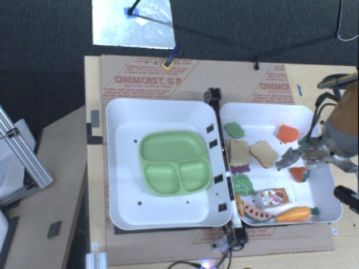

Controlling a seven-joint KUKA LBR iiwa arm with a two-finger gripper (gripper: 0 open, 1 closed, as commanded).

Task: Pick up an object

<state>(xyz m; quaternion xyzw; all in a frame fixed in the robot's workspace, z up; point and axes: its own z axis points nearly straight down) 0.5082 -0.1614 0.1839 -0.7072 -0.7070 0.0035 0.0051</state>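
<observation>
Left bin [120, 150]: holds a green divided plate [171, 162] at frame centre, seemingly kept apart as a place to sort into.
Right bin [320, 206]: holds the toy food, loose and spread out, probably so that each piece can be gripped alone.
Pieces, left to right: green leaf [234, 130] at upper left of the bin, bread slices [262, 153] mid-bin, watermelon slice [257, 213] and carrot [293, 213] along the lower wall, orange block [287, 133] upper right.
Likely target: small red piece [299, 174], just under the tool.
Gripper [287, 160]: low over the right bin, fingers spread, nothing between them.
Arm: enters at right edge, wrist bent leftward and down.
</observation>
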